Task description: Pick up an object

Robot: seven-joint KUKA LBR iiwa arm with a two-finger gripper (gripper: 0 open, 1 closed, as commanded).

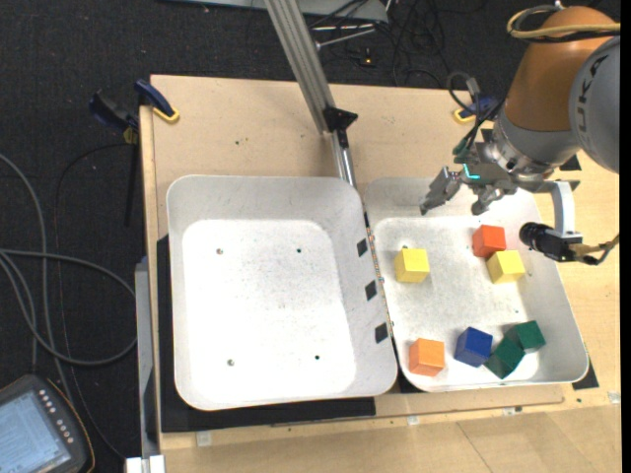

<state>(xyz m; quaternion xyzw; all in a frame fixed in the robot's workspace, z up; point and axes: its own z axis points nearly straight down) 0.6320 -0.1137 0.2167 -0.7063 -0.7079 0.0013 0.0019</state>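
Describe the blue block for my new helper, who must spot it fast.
Look in the right bin, along its near edge. The blue block sits between an orange block and two green blocks. It's the only blue one.

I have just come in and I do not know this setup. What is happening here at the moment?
A robot arm reaches in from the right, and its gripper hangs open over the far end of the right bin, holding nothing. Six small blocks lie in that bin; the nearest to the gripper are a yellow block and a red-orange block. No block has been picked up yet.
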